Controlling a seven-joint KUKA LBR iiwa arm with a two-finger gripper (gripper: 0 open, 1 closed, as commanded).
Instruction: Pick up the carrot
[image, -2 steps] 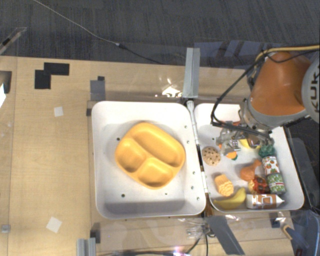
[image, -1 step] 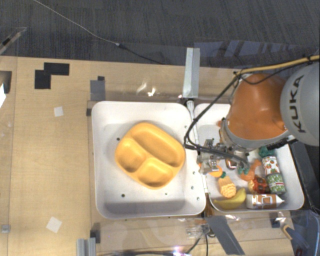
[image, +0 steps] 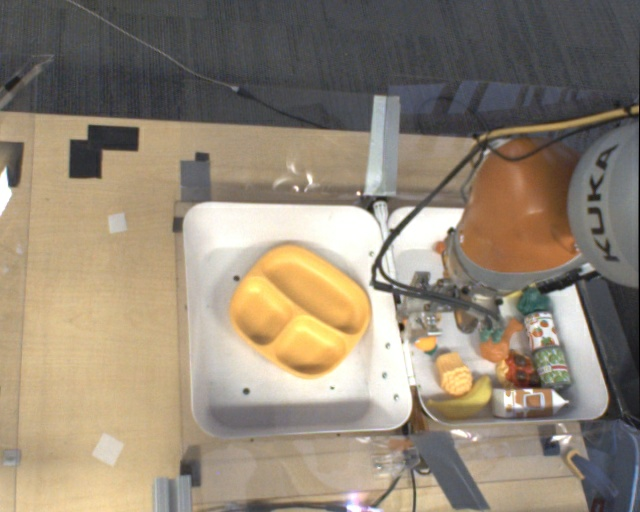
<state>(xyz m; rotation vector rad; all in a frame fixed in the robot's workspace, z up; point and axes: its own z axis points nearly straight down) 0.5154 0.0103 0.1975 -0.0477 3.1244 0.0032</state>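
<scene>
Arm: grey with a wide orange band (image: 520, 210), reaching in from the right and hanging over the right bin (image: 598, 392); black cables run from it down toward the wrist.
Pincer (image: 432, 322): low over the left part of the right bin, close to the wall between the two bins. It is a small metal cluster under the orange band — whether it is spread or closed I cannot tell, and nothing can be seen gripped in it.
Carrot (image: 497, 346): an orange piece with a green top lying in the right bin, just right of the pincer and partly under the arm's shadow; it rests among the other toys, apart from the pincer as far as can be judged.
Other things in the right bin: a banana (image: 462, 404) along the near wall, a knobbly yellow-orange lump (image: 456, 379) just above it, a small orange bit (image: 427, 345) near the pincer, a carton with red and green print (image: 547, 350) at the right, a white bottle (image: 530, 402) lying on its side beside the banana.
Left bin (image: 215, 400): holds a yellow divided plate (image: 298, 310) — three compartments, set at a slant near the middle.
Desk (image: 90, 330): pale wood, with black marks at the far left corner.
</scene>
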